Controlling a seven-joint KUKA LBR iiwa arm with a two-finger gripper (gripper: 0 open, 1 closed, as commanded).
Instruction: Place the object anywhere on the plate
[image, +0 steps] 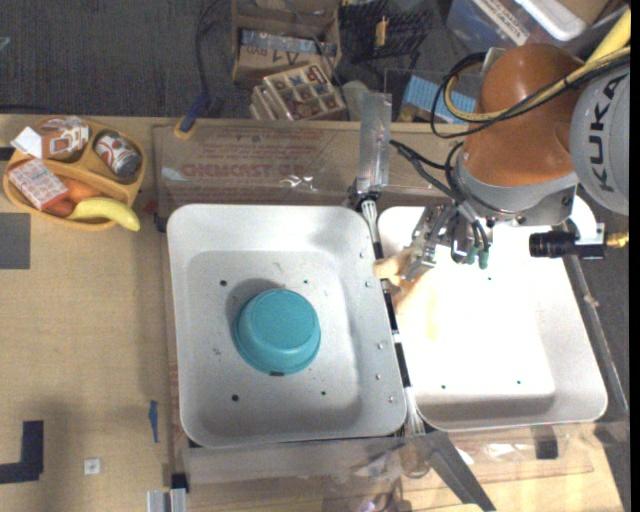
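— Looking at the task, which step would you say is in hand?

— The pick-up, I think. The pincer (432, 252) hangs low over the left edge of the right bin (520, 390), and a small tan object (398, 275) lies just beside it, against the wall between the two bins.

— Is it gripping that object?

— I cannot tell whether the pincer is spread or pressed together. Glare washes out that bin, and cables and the arm (525, 110) crowd the tip. The object touches or nearly touches it, no more can be said.

— And the plate?

— The teal plate (278, 330) sits in the middle of the left bin (200, 250), well apart from the object, nothing on it.

— So what does the next move call for?

— A sure hold first, in my judgement, then a lift high enough to clear the walls between the bins, a carry leftward, and a release over the plate.

— Anything else unclear?

— What the object is: its shape blurs into the glare, and the arm is cut off at the right
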